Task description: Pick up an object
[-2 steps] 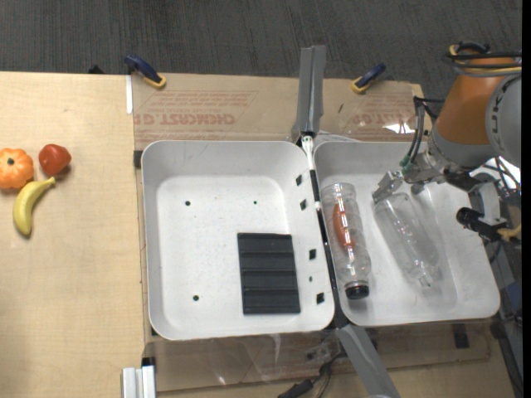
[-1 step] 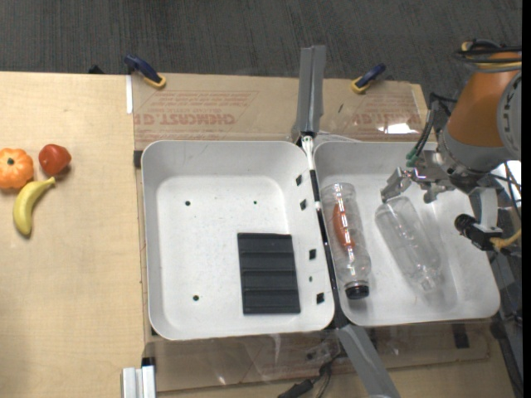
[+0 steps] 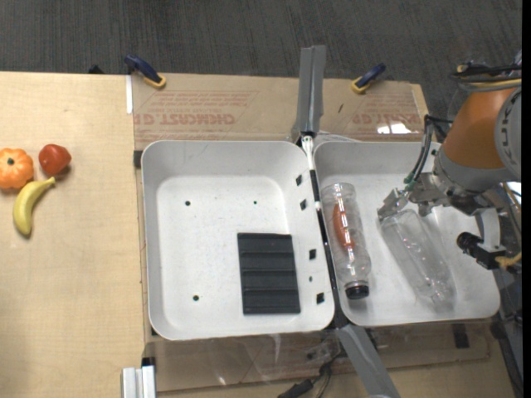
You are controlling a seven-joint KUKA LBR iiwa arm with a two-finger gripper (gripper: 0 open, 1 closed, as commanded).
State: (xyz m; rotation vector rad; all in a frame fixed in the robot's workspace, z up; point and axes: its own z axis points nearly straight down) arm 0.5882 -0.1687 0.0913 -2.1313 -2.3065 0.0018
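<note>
Two clear plastic bottles lie in the right bin (image 3: 473, 309). One bottle with a red label and a dark cap (image 3: 345, 237) rests along the bin's left wall. The other, a crumpled clear bottle (image 3: 420, 255), lies slanted in the middle. My gripper (image 3: 404, 202) reaches in from the right and sits low at the upper end of the crumpled bottle, touching or nearly touching it. A black ribbed block (image 3: 269, 274) lies flat in the left bin (image 3: 166, 222).
A tomato (image 3: 54, 159), an orange (image 3: 14, 169) and a banana (image 3: 29, 206) lie on the wooden bench at far left. Two clamps (image 3: 145, 70) (image 3: 367, 77) hold brown cardboard behind the bins. A grey divider bar (image 3: 310, 89) stands between the bins.
</note>
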